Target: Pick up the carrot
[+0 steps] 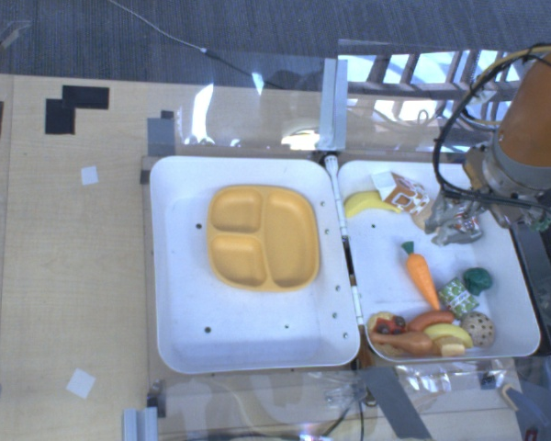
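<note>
An orange carrot [421, 277] with a small green top lies in the right bin [376, 265], pointing toward the near right corner. My gripper [455, 225] hangs above the bin's far right part, up and to the right of the carrot and apart from it. Nothing shows between its fingers.
A yellow three-part plate [261, 237] sits in the left bin [188, 320]. In the right bin lie a banana [367, 204], a small printed box [405, 193], a green item [477, 279], a checkered green piece [456, 296], and a pile of toy food [421, 333] at the near edge.
</note>
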Controlling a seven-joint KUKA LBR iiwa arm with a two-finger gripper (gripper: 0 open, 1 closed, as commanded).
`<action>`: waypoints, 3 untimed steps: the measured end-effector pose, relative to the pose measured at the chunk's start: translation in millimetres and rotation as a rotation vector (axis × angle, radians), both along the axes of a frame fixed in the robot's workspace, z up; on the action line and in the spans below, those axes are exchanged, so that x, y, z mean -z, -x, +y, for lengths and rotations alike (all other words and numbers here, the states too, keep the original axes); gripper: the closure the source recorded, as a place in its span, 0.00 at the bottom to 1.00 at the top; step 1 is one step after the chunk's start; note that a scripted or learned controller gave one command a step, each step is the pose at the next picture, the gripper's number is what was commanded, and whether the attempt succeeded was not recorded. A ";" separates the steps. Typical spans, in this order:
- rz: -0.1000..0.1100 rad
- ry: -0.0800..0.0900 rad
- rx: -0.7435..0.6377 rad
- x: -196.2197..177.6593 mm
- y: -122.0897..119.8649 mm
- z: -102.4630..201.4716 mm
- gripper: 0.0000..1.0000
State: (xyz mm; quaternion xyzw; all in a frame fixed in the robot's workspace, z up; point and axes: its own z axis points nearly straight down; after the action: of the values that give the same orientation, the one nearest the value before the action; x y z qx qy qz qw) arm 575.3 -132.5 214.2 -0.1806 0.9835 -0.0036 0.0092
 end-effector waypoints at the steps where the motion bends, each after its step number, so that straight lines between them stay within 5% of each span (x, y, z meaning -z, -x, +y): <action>1: 0.002 0.001 -0.192 123.0 55.8 -2.6 1.00; 2: -0.005 0.004 -0.086 -53.9 58.0 1.6 1.00; 3: 0.001 -0.004 -0.011 123.2 59.5 36.0 1.00</action>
State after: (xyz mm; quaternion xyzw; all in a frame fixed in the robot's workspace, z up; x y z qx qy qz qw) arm 515.8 -96.5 91.1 -0.1858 0.9825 -0.0017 0.0089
